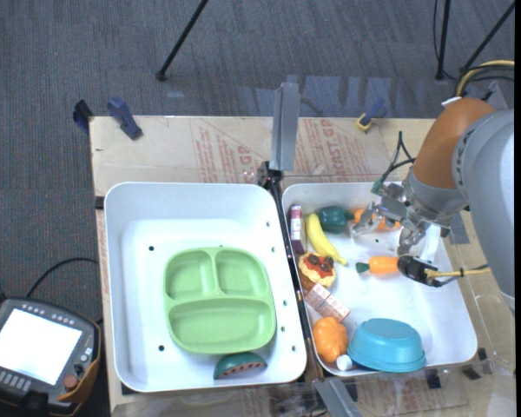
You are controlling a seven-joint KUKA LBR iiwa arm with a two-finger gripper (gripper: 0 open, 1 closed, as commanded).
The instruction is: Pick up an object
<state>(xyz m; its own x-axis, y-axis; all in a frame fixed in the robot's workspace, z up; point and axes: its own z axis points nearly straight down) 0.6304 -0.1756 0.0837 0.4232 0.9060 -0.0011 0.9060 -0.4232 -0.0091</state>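
My gripper (378, 213) hangs low over the back of the right bin (456, 320), with the grey arm and its orange band reaching in from the right. A small orange object (366, 221) lies right at the gripper's tip; whether it is held is unclear. Just left of it sits a dark green pepper (333, 218). A carrot (384, 266) lies below the gripper on the bin floor. A yellow banana (321, 237) lies to the left.
The right bin also holds a round pastry (317, 268), a wafer block (327, 302), an orange fruit (329, 338), a blue bowl (386, 345) and a slim bottle (295, 225). In the left bin (130, 233) are a green divided plate (219, 301) and a watermelon slice (240, 366).
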